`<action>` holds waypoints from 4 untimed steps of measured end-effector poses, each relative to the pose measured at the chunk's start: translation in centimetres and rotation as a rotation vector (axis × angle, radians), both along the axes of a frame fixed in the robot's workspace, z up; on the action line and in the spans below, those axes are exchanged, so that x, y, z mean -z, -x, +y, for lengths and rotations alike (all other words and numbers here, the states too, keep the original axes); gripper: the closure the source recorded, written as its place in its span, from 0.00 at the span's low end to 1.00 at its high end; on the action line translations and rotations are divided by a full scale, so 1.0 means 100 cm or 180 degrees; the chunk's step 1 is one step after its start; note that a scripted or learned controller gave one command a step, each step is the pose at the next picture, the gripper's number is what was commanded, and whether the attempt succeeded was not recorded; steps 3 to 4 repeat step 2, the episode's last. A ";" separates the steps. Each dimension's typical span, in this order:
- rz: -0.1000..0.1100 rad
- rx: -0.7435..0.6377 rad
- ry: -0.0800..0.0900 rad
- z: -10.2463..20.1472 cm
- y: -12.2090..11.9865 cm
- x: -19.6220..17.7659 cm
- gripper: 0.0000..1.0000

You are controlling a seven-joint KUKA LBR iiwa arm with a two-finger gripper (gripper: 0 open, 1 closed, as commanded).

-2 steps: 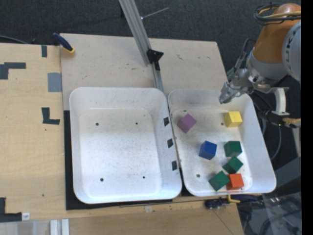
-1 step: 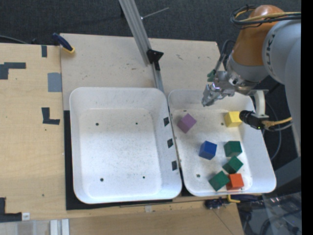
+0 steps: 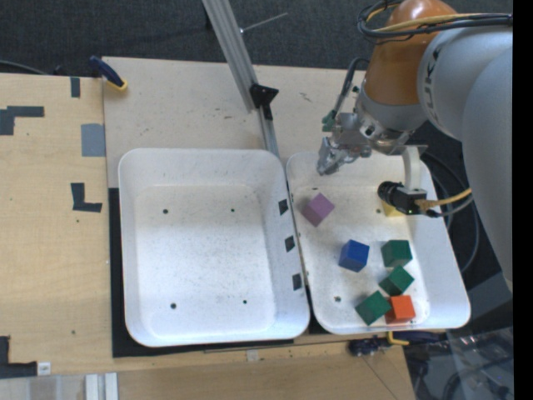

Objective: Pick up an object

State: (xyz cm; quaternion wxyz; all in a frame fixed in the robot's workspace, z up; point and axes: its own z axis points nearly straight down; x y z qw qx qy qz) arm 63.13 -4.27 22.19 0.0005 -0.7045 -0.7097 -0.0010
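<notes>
My gripper (image 3: 327,164) hangs over the far left corner of the right bin (image 3: 433,307), its fingers pointing down, with nothing visible between them. A purple cube (image 3: 316,208) lies just below and slightly left of the fingertips, apart from them. A blue cube (image 3: 354,255) sits near the bin's middle. Three green cubes (image 3: 396,252), (image 3: 398,281), (image 3: 373,307) and an orange cube (image 3: 402,308) cluster toward the near right. A yellow piece (image 3: 388,210) lies partly hidden under the black fitting on the arm.
The left bin (image 3: 133,248) sits beside the right one, with black clips (image 3: 290,242) on the shared rims. A slanted metal pole (image 3: 237,52) rises behind the bins. A blue and yellow clamp (image 3: 108,72) lies at the bench's far left.
</notes>
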 end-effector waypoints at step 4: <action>0.0009 0.0001 -0.0001 0.106 0.018 -0.001 1.00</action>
